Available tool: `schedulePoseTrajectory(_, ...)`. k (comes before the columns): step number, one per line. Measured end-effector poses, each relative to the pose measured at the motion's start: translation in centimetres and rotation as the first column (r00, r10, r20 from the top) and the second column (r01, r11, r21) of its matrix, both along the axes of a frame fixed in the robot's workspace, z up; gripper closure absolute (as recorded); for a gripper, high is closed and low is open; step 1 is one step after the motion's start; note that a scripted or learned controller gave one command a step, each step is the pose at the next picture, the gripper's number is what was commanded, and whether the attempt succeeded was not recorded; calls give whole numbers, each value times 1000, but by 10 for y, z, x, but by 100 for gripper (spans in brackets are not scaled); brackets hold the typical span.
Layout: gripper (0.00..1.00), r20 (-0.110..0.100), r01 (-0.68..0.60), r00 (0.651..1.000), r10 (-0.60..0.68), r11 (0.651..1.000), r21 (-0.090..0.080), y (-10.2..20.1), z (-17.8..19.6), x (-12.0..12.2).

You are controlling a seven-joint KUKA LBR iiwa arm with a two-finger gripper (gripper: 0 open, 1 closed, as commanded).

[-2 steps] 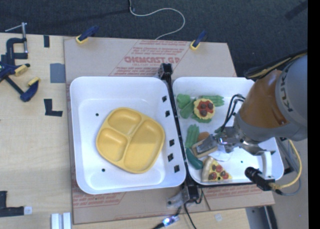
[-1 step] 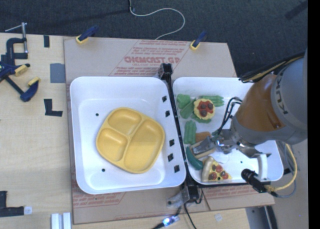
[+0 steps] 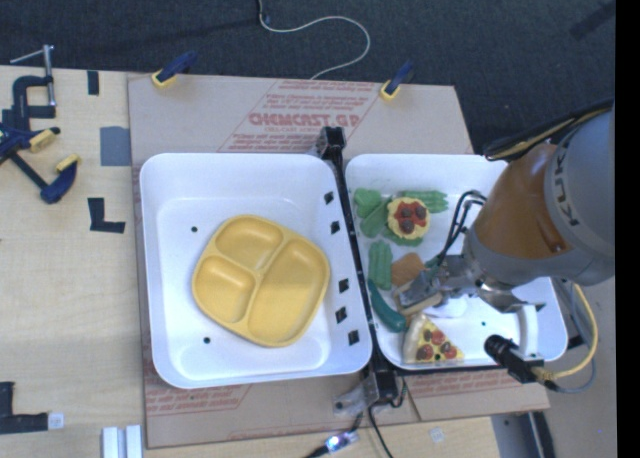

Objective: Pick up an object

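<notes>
Two shallow white plastic bins side by side on a brown cardboard sheet (image 3: 300,116) over a pale wooden bench (image 3: 60,306); left white bin (image 3: 160,246) bearing a yellow sectioned plastic plate (image 3: 262,279) near its middle, lying flat; right white bin (image 3: 555,331) crowded along its left half with toy food. Grey arm with orange band (image 3: 520,221) reaching in from the right, low over the right bin, two-finger gripper (image 3: 425,291) down among the toys; open or closed impossible to tell, nothing clearly seen between its tips. Green leafy toy piece (image 3: 372,211) at the upper left of that bin, round toy tart with red topping (image 3: 409,218) just beside it, long green toy pod (image 3: 381,264) below, small brown toy chunk (image 3: 406,269) touching the gripper area, toy pizza slice (image 3: 432,343) near the front wall. Blue clamps (image 3: 35,151) on the bench at far left
</notes>
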State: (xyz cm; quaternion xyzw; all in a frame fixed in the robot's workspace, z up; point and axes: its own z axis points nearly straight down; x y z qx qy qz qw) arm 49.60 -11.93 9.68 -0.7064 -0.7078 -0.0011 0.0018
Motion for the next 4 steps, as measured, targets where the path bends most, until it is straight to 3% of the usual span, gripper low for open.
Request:
schedulePoseTrajectory(2, 100, 1, 0, 1000, 0, 1000, -4, 4, 98, -1)
schedulePoseTrajectory(3, 100, 0, 0, 1000, 0, 1000, -4, 5, 128, -1)
schedulePoseTrajectory(4, 100, -3, -5, 1000, 5, 1000, -2, 59, 134, 2)
